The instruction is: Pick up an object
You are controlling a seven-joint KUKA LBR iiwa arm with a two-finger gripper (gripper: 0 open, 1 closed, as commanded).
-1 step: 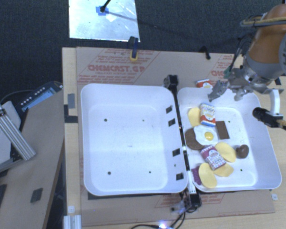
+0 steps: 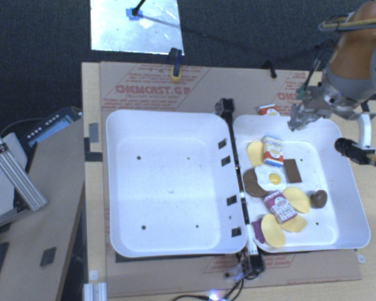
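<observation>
The right bin [image 2: 348,187] holds several toy food items. Among them are a fried egg [image 2: 271,179], a brown chocolate bar [image 2: 292,170], a small red, white and blue carton [image 2: 272,150], a maroon packet [image 2: 280,207], a brown patty [image 2: 250,184], a dark brown ball [image 2: 318,199] and yellow slices [image 2: 272,231]. My gripper [image 2: 299,120] hangs over the bin's far edge, up and to the right of the carton. It is apart from all the items. The grey and orange arm [image 2: 357,49] comes in from the upper right.
The left bin [image 2: 116,168] sits beside the right one, with black clips [image 2: 229,162] along the shared wall. A small red and white object [image 2: 268,110] lies on the board just behind the right bin. A shiny plate [image 2: 135,17] lies at the back left.
</observation>
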